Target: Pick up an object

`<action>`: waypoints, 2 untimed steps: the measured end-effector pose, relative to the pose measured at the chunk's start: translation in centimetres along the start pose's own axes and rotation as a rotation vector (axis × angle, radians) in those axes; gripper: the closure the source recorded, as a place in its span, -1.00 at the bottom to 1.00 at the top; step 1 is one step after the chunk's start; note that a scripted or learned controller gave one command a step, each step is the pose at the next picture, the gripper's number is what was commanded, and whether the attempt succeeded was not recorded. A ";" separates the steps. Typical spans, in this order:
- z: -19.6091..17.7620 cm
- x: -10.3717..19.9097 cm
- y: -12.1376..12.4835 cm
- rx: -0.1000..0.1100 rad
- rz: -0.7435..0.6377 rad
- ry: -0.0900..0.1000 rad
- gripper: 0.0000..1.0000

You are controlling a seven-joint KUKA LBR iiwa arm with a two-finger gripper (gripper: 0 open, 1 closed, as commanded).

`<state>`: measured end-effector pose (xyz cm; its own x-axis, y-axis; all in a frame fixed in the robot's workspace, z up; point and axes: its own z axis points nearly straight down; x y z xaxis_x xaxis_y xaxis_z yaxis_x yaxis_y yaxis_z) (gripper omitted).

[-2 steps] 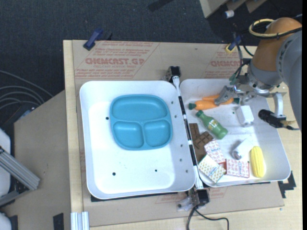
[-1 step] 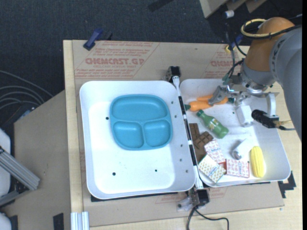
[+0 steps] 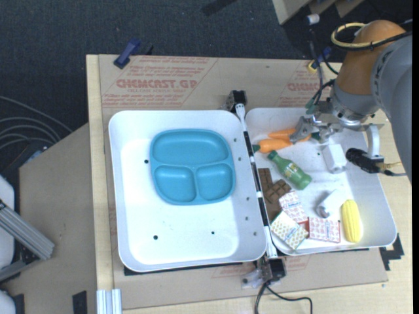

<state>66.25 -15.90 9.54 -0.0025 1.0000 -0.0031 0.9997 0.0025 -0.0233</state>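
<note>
gripper [image 3: 313, 127] low in the right white bin [image 3: 376, 195], grip state indeterminate, orange plastic carrot [image 3: 278, 140] just beside its tip.

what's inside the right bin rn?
In the right bin: carrot, green bottle, chocolate bar, corn cob, small patterned packets. The gripper sits over the bin's far end, covering whatever lies beneath it.
</note>
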 end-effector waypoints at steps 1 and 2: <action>-10.0 4.7 -4.8 -0.023 0.001 0.004 1.00; -9.9 4.7 -4.9 -0.021 0.002 0.004 -1.00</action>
<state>61.61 -11.21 19.49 -0.0007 1.0000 0.0013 1.0000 0.0007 -0.0024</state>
